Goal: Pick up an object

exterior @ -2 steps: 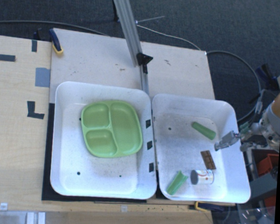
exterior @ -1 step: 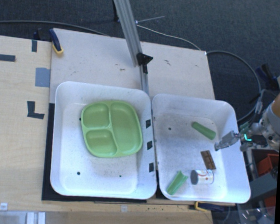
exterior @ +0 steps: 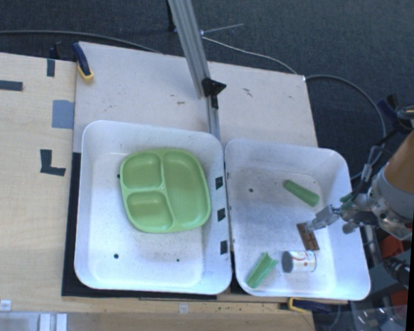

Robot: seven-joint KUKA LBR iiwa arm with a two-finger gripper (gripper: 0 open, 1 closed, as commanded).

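Note:
The right bin (exterior: 335, 164) holds several small objects. A green cylinder (exterior: 301, 192) lies toward the back. A brown flat piece (exterior: 308, 238) sits mid-right, and a small white, red and grey object (exterior: 298, 261) lies just in front of it. A green ridged piece (exterior: 261, 270) rests near the front rim. My gripper (exterior: 325, 218) reaches in over the right rim and hangs just above and right of the brown piece. Nothing shows in its grasp.
A green divided plate (exterior: 166, 190) lies in the left bin (exterior: 89, 209). A slanted metal pole (exterior: 194, 42) ends at the back of the divider between the bins. A blue and yellow clamp (exterior: 83, 60) sits at the far left of the bench.

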